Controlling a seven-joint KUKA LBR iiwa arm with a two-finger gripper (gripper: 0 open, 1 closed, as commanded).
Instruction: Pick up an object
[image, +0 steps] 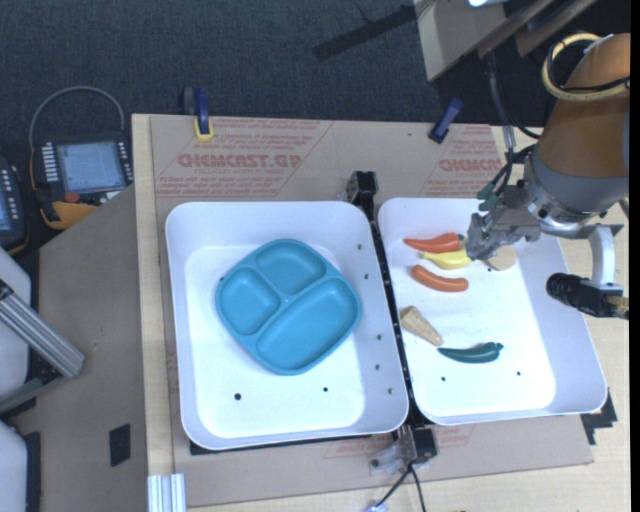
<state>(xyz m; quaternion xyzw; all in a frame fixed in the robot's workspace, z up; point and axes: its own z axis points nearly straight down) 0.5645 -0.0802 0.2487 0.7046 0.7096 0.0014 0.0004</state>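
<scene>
My gripper (487, 252) hangs over the back of the right bin (560, 390), its tip just right of a yellow piece (449, 260). An orange-red chili pepper (432, 242) lies behind that yellow piece and an orange sausage-shaped piece (440, 280) lies in front of it. A tan round thing (503, 259) peeks out under the gripper. Nearer the front lie a tan wedge (421, 326) and a dark teal pepper (470, 351). The fingers are hidden by the wrist.
The left bin (200, 400) holds a blue divided plate (288, 304). A black clamp (361, 187) sits on the divider between the bins at the back.
</scene>
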